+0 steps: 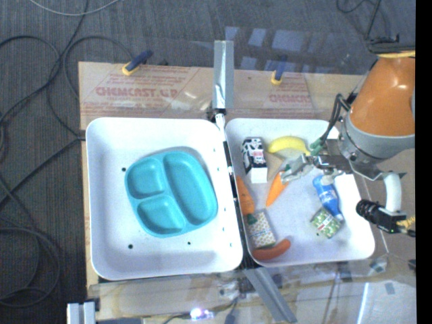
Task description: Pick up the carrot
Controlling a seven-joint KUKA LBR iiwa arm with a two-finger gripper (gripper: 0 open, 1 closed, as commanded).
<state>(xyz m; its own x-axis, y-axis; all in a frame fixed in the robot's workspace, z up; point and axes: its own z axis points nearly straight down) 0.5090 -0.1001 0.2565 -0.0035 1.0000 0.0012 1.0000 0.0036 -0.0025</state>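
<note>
An orange carrot (275, 190) lies tilted in the middle of the right bin (358, 245), its thin tip pointing down-left. Its thick upper end touches the underside of my gripper (297, 169), which hangs low over the bin from the right, just below a yellow banana (289, 144). The gripper's body hides how it meets the carrot. A second long orange piece (244, 196) with a green end lies along the bin's left wall.
Around the carrot in the right bin are a black-and-white carton (254, 155), a patterned packet (260, 229), a red sausage-like piece (271, 250), a blue bottle (327, 194) and a green packet (326, 223). The left bin (108, 140) holds a blue divided tray (172, 191).
</note>
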